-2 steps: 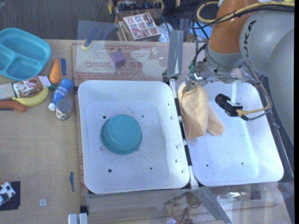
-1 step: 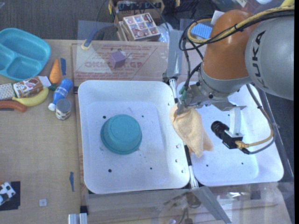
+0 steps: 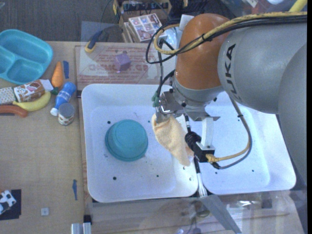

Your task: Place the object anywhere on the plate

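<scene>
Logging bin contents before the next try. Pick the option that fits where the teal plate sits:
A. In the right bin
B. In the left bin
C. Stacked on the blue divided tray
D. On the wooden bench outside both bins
B: the teal plate rests on the floor of the left bin, left of the yellow cloth.

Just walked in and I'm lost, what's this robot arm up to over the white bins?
The grey and orange arm reaches in over the two white bins. A yellow cloth hangs below its end effector, above the left bin near the divide between the bins. Whether the cloth is actually gripped can't be judged from here. A teal plate sits in the left bin, beside the cloth and apart from it, so the cloth is not on the plate yet.
</scene>
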Action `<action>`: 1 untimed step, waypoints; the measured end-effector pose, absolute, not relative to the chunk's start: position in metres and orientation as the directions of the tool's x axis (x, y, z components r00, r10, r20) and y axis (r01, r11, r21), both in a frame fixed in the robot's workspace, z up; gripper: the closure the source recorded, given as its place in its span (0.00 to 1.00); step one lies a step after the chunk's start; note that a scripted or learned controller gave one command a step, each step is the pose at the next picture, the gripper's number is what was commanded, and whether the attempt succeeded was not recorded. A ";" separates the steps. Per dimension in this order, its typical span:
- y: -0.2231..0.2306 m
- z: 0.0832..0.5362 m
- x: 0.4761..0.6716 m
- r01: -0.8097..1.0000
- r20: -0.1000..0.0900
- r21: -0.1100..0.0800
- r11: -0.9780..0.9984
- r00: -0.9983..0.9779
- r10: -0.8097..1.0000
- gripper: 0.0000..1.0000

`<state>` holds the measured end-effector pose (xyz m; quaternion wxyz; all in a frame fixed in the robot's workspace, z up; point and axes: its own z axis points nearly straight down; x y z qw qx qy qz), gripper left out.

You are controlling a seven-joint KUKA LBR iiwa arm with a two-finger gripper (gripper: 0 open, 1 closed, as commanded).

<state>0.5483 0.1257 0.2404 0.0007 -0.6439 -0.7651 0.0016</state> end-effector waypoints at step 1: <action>0.196 0.205 0.560 0.990 -0.002 -0.003 0.144 -0.144 0.990 1.00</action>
